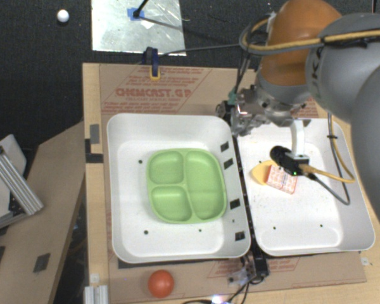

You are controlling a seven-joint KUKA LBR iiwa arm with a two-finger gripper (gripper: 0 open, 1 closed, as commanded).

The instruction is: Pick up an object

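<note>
Two small things lie in the right bin [316, 223]: a yellow wedge [259, 171] and, touching its right side, a red-and-white patterned packet [282, 180]. In the left bin [123, 170] sits a green divided plate [185, 185]. My gripper [239, 118] hangs over the far left corner of the right bin, close to the ridge between the two bins. It is behind the wedge and the packet and apart from them. The orange band and grey wrist cover the bin's far edge.
An orange ball [160, 283] rests on the board in front of the left bin. A blue clamp [152, 62] and a shiny sheet [136, 18] stand behind the bins. A metal frame [9, 176] is at the left edge.
</note>
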